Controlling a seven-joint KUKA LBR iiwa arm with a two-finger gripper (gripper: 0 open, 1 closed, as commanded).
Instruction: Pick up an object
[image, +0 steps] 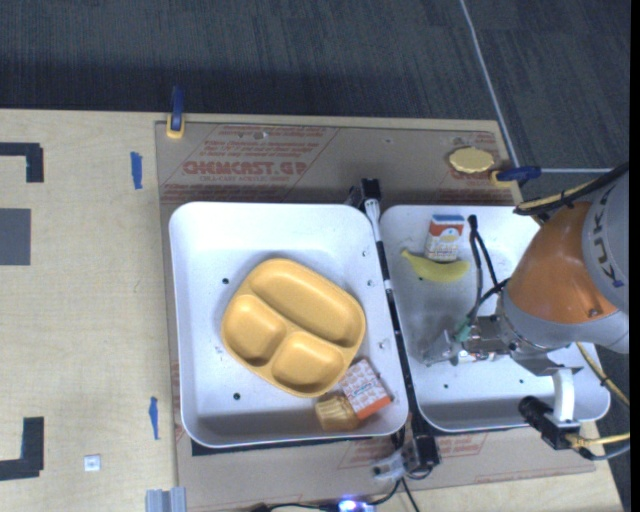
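Observation:
The left white bin (186, 330) holds a yellow three-compartment tray (292, 325) and, at its near edge, a small orange and tan snack box (355, 393). At the far end of the right white bin (470, 412) a small white carton (445, 238) with blue and orange print stands upright. A yellow banana (436, 266) lies just in front of the carton. My gripper (442, 352) hangs low over the bare middle floor of the right bin, nearer than the banana and apart from it. Nothing shows in its grasp.
The grey arm with its orange band (560, 275) covers the right bin's right side. Black cables (480, 265) loop near the carton. A black divider strip (385, 290) runs between the bins. A tan disc (471, 159) lies on the cardboard behind them.

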